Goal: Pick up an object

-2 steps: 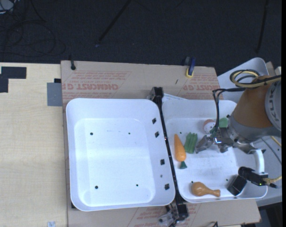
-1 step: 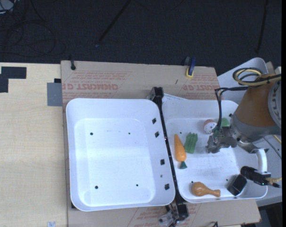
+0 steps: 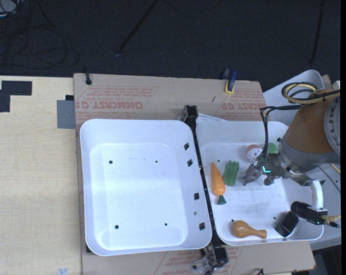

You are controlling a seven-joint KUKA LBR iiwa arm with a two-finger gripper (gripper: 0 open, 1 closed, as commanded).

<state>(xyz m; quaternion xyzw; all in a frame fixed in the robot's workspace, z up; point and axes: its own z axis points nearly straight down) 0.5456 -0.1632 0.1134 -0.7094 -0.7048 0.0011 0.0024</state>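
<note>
Carrot [image 3: 217, 180] lies left of pincer [image 3: 259, 175] in right bin [image 3: 242, 132]

The cardboard sheet [image 3: 161, 93] under the two bins carries red print. Just behind the left bin [image 3: 93, 153], upside down, it seems to read "CHEMCRAFT", though the letters are blurred. A cut-off red fragment shows behind the right bin [image 3: 236, 133], and more unreadable red print at the cardboard's front edge.
</note>
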